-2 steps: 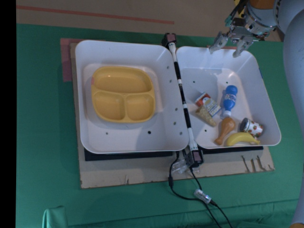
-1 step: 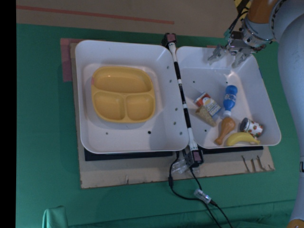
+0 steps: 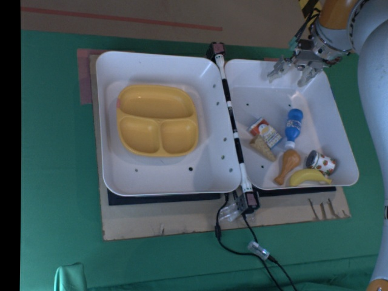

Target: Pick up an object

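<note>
Right bin (image 3: 339, 162), lower half: five small items clustered. Blue bottle (image 3: 293, 124) with white cap, lying roughly upright in frame, cap end toward the lower edge. Small carton (image 3: 265, 131), red and white with an orange print, just left of the bottle. Tan cone-like piece (image 3: 262, 147), possibly an ice-cream cone, touching the carton's lower side. Brown drumstick (image 3: 287, 164) below the bottle, tilted. Yellow banana (image 3: 309, 176) along the bottom wall, just beside the drumstick's thin end. Spotted white can (image 3: 321, 162) on its side, right above the banana.

Left bin (image 3: 151, 183): one yellow divided plate (image 3: 157, 119), three compartments, nothing in them.

Gripper (image 3: 293, 71) over right bin's top edge, well apart from the cluster. Fingers spread, nothing between them.
</note>
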